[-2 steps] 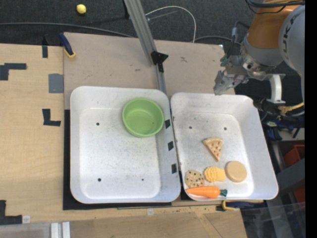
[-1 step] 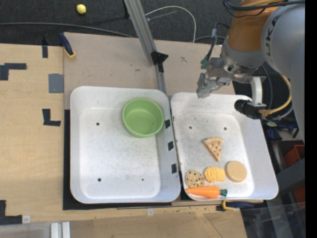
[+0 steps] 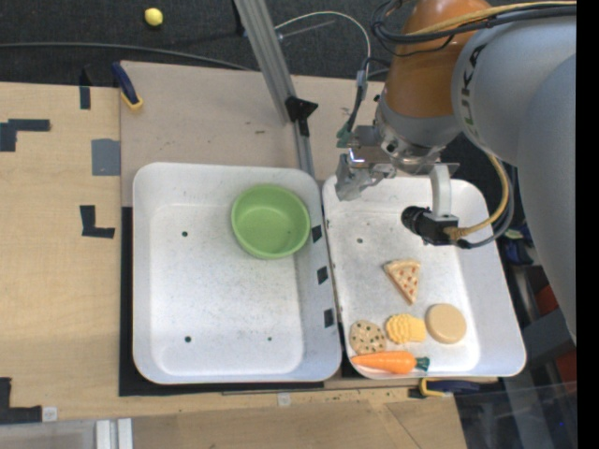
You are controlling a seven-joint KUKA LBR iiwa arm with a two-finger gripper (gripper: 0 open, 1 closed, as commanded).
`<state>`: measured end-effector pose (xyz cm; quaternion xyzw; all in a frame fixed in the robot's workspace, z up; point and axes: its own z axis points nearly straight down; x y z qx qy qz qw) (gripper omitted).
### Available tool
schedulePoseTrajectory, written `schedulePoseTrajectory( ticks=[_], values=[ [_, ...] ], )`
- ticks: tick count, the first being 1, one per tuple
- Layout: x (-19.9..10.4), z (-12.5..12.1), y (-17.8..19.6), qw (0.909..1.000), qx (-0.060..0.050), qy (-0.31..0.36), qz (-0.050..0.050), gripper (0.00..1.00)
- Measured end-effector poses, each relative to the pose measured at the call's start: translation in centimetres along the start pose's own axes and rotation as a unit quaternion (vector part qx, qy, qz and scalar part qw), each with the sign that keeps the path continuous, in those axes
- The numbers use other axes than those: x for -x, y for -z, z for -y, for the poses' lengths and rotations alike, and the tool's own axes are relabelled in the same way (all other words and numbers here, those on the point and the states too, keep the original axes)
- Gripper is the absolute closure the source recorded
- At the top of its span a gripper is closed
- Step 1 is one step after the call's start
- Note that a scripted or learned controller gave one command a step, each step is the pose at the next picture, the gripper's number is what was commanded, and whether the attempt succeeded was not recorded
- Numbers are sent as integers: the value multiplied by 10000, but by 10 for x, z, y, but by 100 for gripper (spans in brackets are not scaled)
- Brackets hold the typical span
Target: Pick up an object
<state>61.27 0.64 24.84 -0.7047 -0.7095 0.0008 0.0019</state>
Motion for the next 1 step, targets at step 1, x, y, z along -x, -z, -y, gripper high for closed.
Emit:
schedulePoseTrajectory(
  ticks=[1],
  values=[
    [-49, 18, -3, 10000, 1, -2, 3, 100]
  ],
)
